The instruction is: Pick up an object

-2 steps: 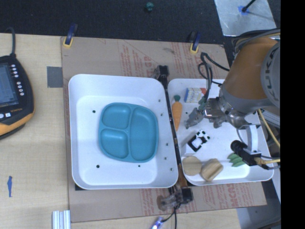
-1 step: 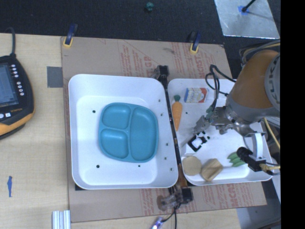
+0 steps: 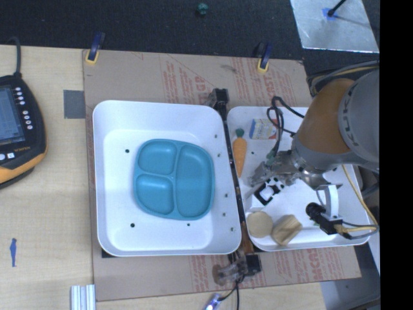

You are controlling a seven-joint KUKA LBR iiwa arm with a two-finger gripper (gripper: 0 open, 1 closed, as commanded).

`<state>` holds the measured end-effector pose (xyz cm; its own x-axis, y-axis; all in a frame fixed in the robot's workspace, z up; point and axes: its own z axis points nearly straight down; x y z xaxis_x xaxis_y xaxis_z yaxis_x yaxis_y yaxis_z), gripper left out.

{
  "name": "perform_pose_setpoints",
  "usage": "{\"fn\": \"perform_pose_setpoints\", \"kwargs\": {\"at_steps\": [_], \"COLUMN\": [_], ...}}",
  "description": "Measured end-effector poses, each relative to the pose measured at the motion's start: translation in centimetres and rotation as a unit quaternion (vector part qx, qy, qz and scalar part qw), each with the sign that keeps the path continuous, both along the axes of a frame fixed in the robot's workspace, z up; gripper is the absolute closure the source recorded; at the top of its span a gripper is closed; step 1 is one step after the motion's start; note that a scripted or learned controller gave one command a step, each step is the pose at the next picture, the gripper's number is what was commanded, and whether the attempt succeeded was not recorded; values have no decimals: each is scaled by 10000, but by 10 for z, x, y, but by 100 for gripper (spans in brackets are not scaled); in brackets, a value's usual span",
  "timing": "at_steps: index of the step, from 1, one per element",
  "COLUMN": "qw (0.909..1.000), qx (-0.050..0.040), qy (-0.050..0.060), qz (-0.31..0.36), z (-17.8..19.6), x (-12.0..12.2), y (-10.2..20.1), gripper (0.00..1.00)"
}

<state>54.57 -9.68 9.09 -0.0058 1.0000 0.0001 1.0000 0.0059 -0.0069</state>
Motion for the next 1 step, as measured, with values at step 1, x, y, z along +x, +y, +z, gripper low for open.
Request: {"fn": "perform_pose_setpoints", "kwargs": {"at_steps": [1], "qw": [10000], "qx": [-3], "qy": [4], "qz": [-6], "z": [11], "x": [0], "y": [-1], "gripper": [100]}}
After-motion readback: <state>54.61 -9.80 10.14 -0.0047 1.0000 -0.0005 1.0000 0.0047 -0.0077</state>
